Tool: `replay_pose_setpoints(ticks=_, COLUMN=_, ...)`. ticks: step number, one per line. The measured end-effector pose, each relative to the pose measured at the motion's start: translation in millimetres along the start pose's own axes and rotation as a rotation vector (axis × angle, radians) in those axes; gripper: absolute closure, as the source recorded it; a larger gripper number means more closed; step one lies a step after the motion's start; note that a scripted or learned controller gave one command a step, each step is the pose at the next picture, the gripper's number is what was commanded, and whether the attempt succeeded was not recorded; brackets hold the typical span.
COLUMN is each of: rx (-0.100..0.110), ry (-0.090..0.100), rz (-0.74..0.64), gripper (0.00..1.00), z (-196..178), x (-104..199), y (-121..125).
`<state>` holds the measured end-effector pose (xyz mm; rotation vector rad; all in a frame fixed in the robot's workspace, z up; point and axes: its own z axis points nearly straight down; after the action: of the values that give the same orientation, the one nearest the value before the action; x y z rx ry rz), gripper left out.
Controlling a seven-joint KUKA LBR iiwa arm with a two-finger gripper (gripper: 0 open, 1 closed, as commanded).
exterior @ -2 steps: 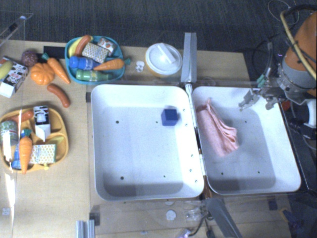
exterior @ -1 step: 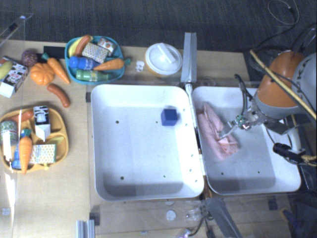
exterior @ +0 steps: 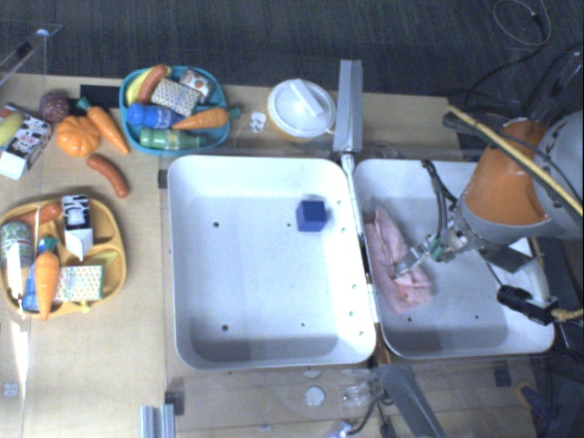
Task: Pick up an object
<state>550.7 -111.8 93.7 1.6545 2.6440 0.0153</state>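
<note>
Two bins (exterior: pixel 265 354): one blue cube (exterior: pixel 312 214), one pink cloth (exterior: pixel 398 261).

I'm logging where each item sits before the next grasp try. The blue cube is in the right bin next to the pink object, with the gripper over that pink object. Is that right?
Not quite. The camera view shows the blue cube lying in the left bin, near its right wall. The pink object lies in the right bin, and the gripper is over that pink object, as you said.
</note>
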Motion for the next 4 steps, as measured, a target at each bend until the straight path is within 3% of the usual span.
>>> replay_pose_setpoints(ticks=1, rx=0.006, ry=0.005, rz=0.133, gripper=0.0, z=2, x=-14, y=39)
replay_pose_setpoints(ticks=2, rx=0.001, ry=0.0, rz=-0.032, gripper=0.0, z=1, x=-7, y=42)
replay_pose_setpoints(ticks=3, rx=0.0, ry=0.001, rz=-0.002, gripper=0.0, z=0, x=9, y=14)
replay_pose_setpoints(ticks=4, rx=0.008, ry=0.005, rz=0.289, gripper=0.0, z=4, x=-23, y=69)
